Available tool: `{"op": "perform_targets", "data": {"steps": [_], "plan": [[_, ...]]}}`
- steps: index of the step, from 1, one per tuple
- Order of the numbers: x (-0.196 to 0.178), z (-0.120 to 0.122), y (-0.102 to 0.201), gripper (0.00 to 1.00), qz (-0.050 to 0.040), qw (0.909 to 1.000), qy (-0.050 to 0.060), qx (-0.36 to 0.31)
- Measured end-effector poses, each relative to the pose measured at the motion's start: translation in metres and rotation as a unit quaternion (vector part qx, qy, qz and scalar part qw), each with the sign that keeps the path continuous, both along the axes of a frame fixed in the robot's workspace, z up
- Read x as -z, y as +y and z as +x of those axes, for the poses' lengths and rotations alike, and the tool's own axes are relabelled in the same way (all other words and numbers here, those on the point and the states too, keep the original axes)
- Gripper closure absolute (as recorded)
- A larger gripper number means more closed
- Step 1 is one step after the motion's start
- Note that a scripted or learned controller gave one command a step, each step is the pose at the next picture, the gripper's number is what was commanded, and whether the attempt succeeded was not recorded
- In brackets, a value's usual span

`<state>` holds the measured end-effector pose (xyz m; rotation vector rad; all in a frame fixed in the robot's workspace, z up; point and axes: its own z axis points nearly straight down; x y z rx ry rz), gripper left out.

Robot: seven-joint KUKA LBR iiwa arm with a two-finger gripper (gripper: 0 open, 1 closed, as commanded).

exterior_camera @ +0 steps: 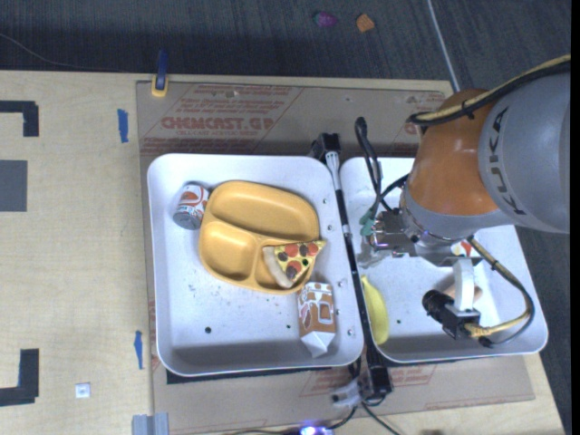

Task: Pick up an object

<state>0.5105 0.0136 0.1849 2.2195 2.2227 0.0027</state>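
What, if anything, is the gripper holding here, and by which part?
Cannot be told. The arm hangs over the right bin, covering its own gripper from above; nothing shows between any fingers.

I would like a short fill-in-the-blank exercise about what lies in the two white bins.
1. The pizza slice lies in the yellow ____.
2. The soda can lies in the ____ bin.
3. The banana lies in the ____ bin.
4. The small carton is brown and ____.

Missing words: tray; left; right; white

Even, bright overhead light, soft shadows, mild glare on the white bins [172, 270], slightly soft focus
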Motion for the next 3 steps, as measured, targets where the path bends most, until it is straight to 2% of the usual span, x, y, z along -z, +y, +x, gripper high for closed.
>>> {"op": "perform_targets", "data": {"steps": [1,3], "plan": [[0.0001,-0.0001,-0.0007,0.0,-0.0003,1.0,0.0,0.001],[0.0001,-0.0001,-0.0007,0.0,-0.0003,1.0,0.0,0.001]]}}
